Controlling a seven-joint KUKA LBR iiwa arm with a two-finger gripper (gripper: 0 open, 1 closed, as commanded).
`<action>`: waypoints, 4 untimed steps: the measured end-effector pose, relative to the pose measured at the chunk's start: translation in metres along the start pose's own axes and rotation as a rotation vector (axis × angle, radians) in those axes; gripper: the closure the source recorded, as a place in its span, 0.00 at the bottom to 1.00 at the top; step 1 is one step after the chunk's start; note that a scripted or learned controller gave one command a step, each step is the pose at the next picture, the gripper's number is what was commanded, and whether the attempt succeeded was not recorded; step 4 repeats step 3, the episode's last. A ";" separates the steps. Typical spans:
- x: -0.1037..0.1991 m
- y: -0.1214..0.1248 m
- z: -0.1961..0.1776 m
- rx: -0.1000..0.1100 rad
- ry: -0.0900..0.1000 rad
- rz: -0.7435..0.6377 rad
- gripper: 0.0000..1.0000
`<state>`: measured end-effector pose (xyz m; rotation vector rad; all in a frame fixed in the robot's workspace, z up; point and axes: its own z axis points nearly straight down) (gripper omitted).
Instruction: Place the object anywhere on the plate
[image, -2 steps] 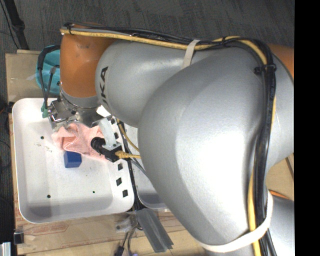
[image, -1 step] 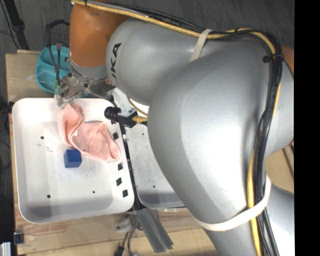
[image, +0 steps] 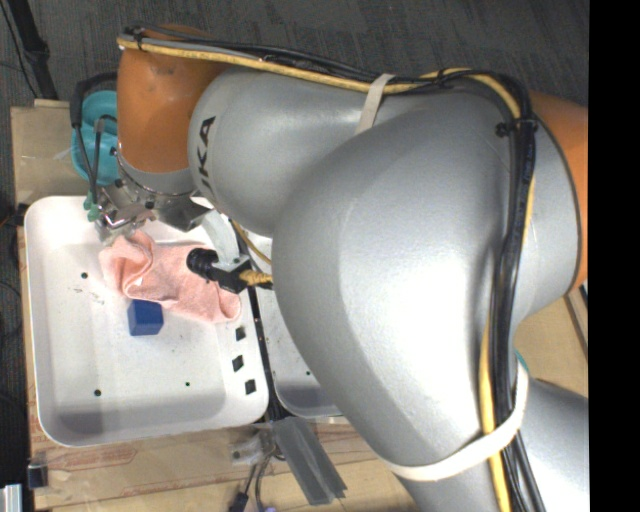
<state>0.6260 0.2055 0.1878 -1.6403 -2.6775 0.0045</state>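
Observation:
My gripper (image: 122, 216) hangs over the far left corner of the left bin (image: 60, 400), just below the arm's orange band (image: 150, 110). A crumpled pink cloth (image: 175, 280) lies in that bin, and its bunched upper end rises to just under the gripper; I cannot make out whether they touch. A small blue cube (image: 145, 317) sits on the bin floor against the cloth's near edge, below and slightly right of the gripper.
The grey arm (image: 400, 250) covers most of the view, including nearly all of the right bin (image: 300, 400). A black cable fitting (image: 205, 264) on the arm hangs over the cloth. A teal object (image: 95, 130) sits beyond the left bin's far edge.

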 end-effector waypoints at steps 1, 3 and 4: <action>-0.023 0.022 0.020 -0.002 0.000 0.035 1.00; -0.080 -0.024 0.022 0.001 0.001 0.027 1.00; -0.080 -0.024 0.022 0.001 0.001 0.027 1.00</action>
